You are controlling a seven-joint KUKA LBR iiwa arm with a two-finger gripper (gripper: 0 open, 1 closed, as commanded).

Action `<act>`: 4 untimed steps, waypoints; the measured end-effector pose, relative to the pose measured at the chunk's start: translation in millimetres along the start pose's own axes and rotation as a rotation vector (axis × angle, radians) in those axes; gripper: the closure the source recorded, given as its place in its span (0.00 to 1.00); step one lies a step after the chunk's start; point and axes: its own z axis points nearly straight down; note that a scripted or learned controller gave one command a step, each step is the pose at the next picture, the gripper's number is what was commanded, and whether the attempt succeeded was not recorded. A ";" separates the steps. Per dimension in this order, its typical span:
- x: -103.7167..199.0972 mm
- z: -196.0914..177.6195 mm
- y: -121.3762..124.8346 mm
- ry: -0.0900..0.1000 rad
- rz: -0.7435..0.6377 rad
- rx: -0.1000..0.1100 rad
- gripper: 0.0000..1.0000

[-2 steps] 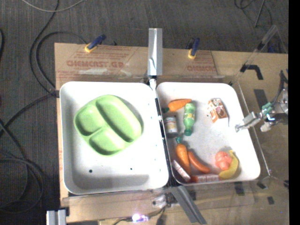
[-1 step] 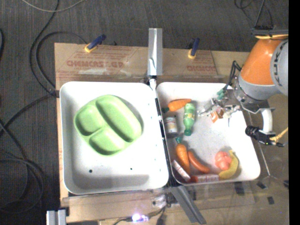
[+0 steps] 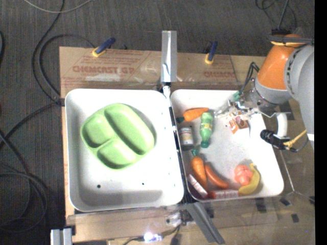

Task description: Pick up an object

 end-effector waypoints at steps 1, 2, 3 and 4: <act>-9.4 33.0 7.9 0.012 0.007 0.036 0.00; -12.2 34.3 23.6 0.016 -0.178 0.039 0.00; -12.7 23.3 25.8 0.010 -0.179 0.034 1.00; 75.9 -58.5 42.5 0.019 -0.184 0.042 1.00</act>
